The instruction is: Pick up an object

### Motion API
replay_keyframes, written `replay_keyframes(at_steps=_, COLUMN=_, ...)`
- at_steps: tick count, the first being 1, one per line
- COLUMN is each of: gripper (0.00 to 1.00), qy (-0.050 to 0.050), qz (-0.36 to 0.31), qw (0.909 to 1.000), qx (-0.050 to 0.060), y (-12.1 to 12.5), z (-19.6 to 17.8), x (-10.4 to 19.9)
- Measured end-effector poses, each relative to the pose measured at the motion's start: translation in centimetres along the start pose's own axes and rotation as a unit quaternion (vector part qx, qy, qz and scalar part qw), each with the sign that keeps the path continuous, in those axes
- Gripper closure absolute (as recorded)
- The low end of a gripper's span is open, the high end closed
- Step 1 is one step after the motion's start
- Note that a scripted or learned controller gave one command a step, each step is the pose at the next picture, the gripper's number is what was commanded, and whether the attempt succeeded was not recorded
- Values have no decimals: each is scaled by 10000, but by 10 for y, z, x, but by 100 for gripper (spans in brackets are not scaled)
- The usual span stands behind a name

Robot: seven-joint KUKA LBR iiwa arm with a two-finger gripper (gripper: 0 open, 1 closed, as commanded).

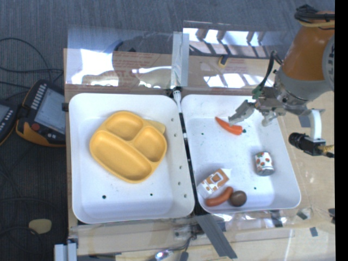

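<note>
Your end effector [254,114] hangs with fingers spread and nothing between them, just right of the carrot [229,125] lying in the right bin [283,145], upper middle. It looks like a light, smooth plastic toy, likely slippery and tapered. You'd best pinch across its thicker middle, not the tip.

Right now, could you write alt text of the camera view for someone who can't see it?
A grey-and-orange robot arm's gripper hovers beside an orange carrot in the right bin, which also holds a small can, a sausage, a brown ball and a packet. The left bin holds a yellow divided plate.
</note>
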State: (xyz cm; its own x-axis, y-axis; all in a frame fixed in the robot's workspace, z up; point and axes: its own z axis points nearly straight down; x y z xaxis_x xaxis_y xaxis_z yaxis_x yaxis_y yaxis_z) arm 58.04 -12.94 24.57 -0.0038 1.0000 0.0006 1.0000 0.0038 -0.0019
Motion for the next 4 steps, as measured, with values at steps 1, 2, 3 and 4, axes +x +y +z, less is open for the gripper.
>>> replay_keyframes(at_steps=1, gripper=0, qy=-19, qz=6, qw=10000, qx=7, y=61, z=126, x=-10)
replay_keyframes(at_steps=2, gripper=0, qy=-29, qz=20, qw=10000, qx=-47, y=37, z=157, x=5)
replay_keyframes(at_steps=3, gripper=100, qy=-8, qz=24, qw=10000, qx=-73, y=39, z=146, x=6)
replay_keyframes(at_steps=4, gripper=100, qy=-7, qz=5, qw=10000, qx=-5, y=50, z=62, x=66)
